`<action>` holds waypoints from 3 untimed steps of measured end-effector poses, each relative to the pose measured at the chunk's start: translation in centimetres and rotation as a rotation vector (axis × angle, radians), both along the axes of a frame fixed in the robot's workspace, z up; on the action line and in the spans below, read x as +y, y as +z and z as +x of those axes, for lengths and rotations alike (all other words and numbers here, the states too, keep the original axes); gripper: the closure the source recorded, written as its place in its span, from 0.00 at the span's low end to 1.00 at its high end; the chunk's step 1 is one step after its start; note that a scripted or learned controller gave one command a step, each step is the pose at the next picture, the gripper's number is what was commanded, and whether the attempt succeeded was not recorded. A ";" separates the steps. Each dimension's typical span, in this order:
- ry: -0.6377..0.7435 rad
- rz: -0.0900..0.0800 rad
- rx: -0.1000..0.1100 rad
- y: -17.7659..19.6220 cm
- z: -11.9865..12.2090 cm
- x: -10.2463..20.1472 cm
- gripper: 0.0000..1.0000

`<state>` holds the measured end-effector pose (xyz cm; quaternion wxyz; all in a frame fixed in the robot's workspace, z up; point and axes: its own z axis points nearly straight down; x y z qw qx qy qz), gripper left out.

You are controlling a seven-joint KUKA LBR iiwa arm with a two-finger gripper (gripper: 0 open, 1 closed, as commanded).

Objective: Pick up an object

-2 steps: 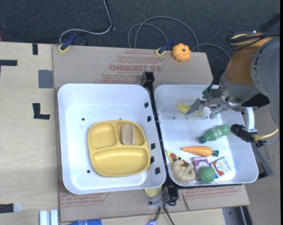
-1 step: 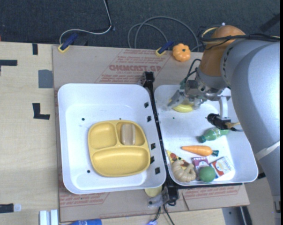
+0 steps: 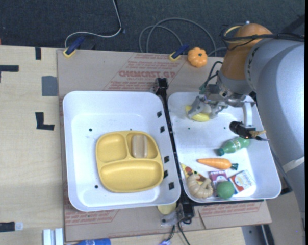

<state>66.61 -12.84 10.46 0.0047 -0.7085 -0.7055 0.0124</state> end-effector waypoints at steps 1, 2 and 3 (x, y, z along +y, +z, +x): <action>0.008 0.013 -0.028 9.2 -6.4 5.3 1.00; 0.006 0.011 -0.022 8.5 -6.4 5.1 0.00; 0.004 0.009 -0.021 -2.2 -4.0 2.4 0.00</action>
